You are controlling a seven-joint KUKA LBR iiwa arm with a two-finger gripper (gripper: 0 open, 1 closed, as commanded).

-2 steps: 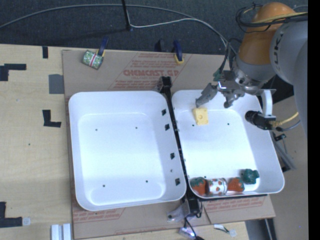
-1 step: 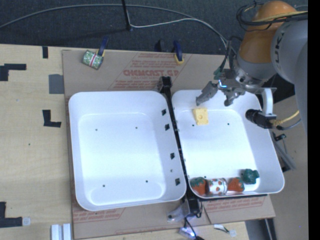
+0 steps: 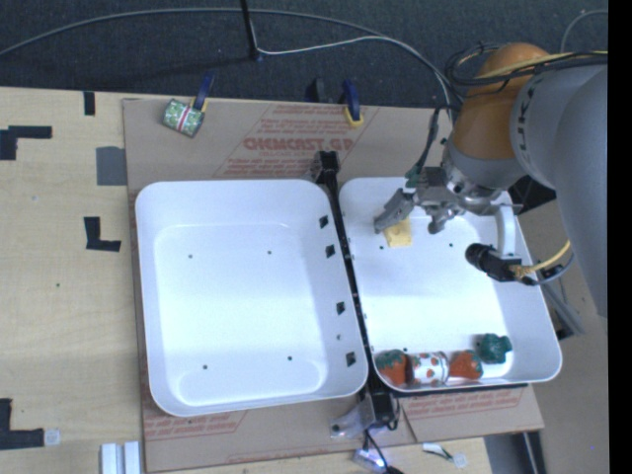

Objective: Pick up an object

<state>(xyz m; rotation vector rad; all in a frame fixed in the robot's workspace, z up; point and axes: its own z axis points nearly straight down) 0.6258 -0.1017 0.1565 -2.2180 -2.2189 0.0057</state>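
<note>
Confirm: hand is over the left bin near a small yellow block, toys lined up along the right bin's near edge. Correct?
One thing is off. The hand is over the right bin, not the left bin. The rest stands: a small yellow block lies just below the hand, and the toys sit along the right bin's near edge. The camera view shows this.

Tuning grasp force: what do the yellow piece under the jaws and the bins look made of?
Yellow piece: small, pale, matte block, likely foam or soft plastic; too small to be sure. Right bin and left bin: smooth white moulded plastic, by the rounded corners and a soft sheen.
</note>
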